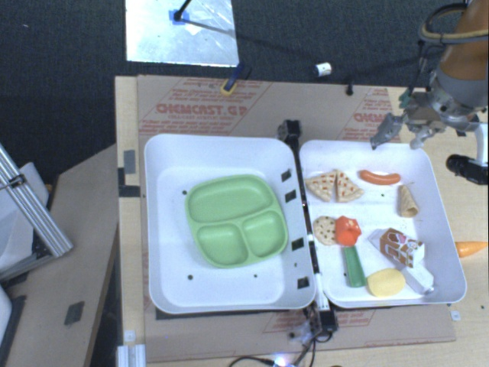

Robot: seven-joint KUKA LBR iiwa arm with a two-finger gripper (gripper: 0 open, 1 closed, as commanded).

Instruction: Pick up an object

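My gripper (403, 134) hangs over the far edge of the right bin (443, 205), its two fingers spread open with nothing between them. Below it in that bin lie a sausage (380, 177), sandwich wedges (334, 186), a rolled cone (407, 200), a cookie (325, 229), a red tomato (348, 230), a green stick (353, 266), a yellow lemon (386, 282) and a brown-and-white cake slice (399, 247). The sausage is the nearest to the fingers, a little in front of them.
The left bin (168, 205) holds a green three-compartment plate (233, 220). A black hinge strip (299, 205) divides the bins. An orange carrot (472, 247) lies outside the right bin's right rim. A silver sheet (182, 21) lies on the floor beyond the bench.
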